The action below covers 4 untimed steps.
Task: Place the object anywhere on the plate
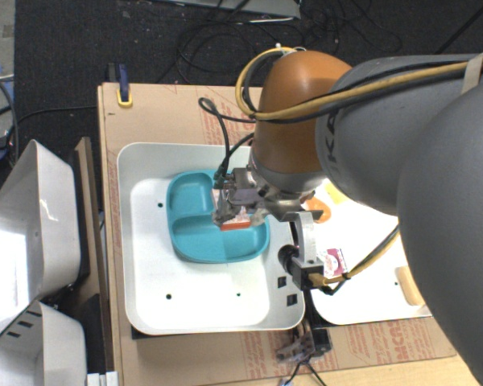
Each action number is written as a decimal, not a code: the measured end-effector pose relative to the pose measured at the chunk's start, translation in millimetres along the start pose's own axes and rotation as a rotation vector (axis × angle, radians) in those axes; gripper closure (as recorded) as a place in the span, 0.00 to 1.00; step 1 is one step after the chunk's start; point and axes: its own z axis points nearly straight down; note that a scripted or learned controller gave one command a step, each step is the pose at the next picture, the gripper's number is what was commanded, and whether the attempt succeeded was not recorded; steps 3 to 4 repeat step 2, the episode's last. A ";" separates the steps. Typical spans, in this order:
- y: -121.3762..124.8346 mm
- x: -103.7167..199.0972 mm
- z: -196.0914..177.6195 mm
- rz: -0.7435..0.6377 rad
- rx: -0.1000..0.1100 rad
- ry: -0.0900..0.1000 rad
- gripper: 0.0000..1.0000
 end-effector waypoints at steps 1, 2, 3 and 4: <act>-0.3 7.7 5.3 0.005 0.003 -0.003 1.00; -0.2 7.3 5.1 0.006 0.003 -0.002 0.00; -0.2 7.3 5.1 0.006 0.003 -0.002 0.00; -0.2 7.3 5.1 0.006 0.003 -0.002 0.00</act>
